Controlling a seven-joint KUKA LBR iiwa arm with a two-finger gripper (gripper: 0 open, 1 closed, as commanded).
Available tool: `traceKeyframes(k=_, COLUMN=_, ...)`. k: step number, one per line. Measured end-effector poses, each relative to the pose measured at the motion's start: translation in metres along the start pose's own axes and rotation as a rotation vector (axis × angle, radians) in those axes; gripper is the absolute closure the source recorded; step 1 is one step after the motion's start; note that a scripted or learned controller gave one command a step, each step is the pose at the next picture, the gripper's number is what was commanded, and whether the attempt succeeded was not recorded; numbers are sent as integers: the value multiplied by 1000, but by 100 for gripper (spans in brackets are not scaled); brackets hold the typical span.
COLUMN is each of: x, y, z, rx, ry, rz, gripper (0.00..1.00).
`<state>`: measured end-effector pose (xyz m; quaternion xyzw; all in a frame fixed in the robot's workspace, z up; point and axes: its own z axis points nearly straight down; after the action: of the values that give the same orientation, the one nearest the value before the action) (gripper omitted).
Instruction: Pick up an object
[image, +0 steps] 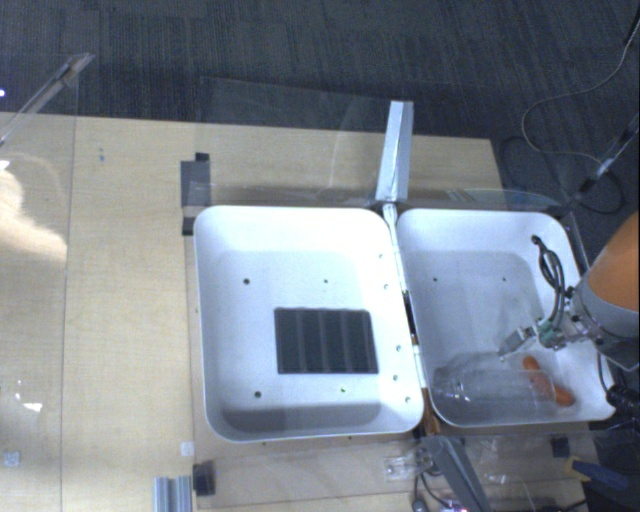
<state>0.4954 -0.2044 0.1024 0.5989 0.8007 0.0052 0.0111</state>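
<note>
Gripper hangs low in the right bin; its grip cannot be told. Just beside it lie a clear bottle and orange pieces. A dark ribbed pad occupies the left bin.

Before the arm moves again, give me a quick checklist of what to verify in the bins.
1. Target in view: ok. A clear plastic bottle lies on its side in the right bin, with a small orange object beside it.
2. Gripper over the right bin, above the orange object: ok.
3. Object held: cannot tell.
4. Bottle outline readable for a grasp: not ok, it is transparent and faint.
5. Left bin contents: ok, one dark ribbed rectangular pad lies flat.
</note>
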Motion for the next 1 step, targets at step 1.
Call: traceKeyframes(k=1, x=0, y=-4, z=13, rx=9, ry=5, rz=-23, gripper=0)
